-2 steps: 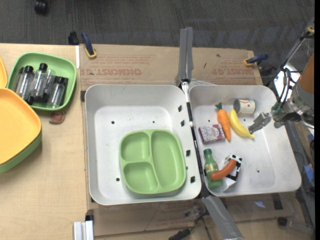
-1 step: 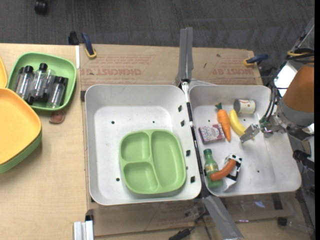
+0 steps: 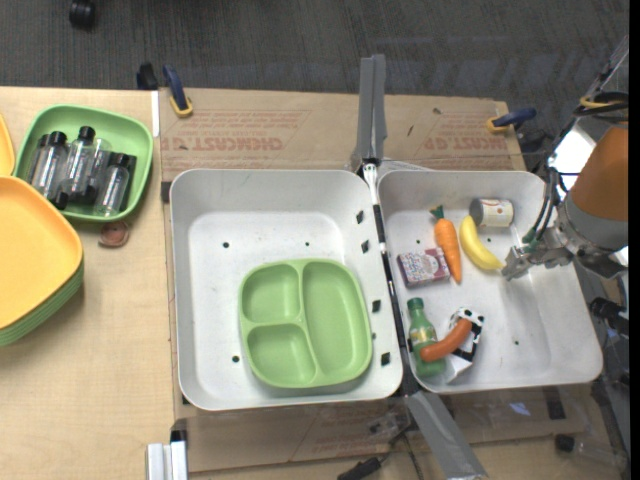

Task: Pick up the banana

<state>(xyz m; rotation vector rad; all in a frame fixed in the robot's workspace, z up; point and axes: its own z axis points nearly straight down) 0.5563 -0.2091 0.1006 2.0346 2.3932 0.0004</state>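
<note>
From my end the banana (image 3: 479, 245) lies loose on the floor of the right bin (image 3: 530, 353), just beside the carrot (image 3: 447, 248), while the gripper (image 3: 517, 265) sits low near its right end, jaws unreadable to me, so the pick remains undone.

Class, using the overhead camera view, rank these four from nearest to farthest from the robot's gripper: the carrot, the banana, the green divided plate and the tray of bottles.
1. Banana: right bin, just left of the gripper.
2. Carrot: right bin, left of the banana.
3. Green divided plate: middle of the left bin.
4. Tray of bottles: on the bench, far left, outside both bins.
</note>
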